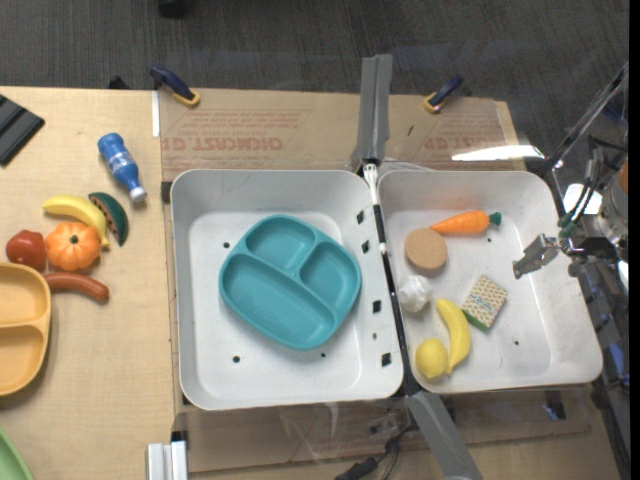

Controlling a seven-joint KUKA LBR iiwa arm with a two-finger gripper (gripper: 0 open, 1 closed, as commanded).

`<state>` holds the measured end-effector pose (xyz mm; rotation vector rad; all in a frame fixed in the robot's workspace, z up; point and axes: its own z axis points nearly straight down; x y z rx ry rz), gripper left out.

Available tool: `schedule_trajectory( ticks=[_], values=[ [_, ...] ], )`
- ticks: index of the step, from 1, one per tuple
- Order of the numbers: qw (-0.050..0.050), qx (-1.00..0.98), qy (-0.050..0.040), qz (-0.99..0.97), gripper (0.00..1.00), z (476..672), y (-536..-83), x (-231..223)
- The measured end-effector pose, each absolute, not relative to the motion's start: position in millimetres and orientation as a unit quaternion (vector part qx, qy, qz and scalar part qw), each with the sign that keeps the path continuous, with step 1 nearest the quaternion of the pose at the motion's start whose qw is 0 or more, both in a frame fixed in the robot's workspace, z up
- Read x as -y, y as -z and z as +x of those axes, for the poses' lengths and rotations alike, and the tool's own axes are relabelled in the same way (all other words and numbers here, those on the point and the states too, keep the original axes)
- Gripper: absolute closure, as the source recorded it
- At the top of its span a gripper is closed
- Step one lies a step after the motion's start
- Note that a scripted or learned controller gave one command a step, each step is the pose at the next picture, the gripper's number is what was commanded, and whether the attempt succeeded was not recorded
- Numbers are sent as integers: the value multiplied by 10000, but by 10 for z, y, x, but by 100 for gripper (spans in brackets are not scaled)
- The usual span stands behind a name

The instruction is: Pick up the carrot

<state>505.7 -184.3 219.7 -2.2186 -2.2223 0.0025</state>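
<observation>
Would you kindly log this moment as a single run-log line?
stage: approach | carrot: lying free in right bin, near its far wall | end effector: above bin's right side, apart from carrot | grasp: not yet

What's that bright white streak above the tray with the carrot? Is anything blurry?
Camera view: the streak looks like glare from overhead light on the cardboard behind the right bin; the carrot is sharp, while the claw at the right edge looks smeared.
</observation>
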Motion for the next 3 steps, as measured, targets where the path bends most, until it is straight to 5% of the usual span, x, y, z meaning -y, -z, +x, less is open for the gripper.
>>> schedule_trajectory(
  ticks=[1,2,3],
  values=[
    [0,8060,-3,-5919,0,5785,-1545,1537],
    [-14,8753,1,-4836,0,6298,-1462,1638],
    [4,8871,-10,-4616,0,6582,-917,1347]
  ],
)
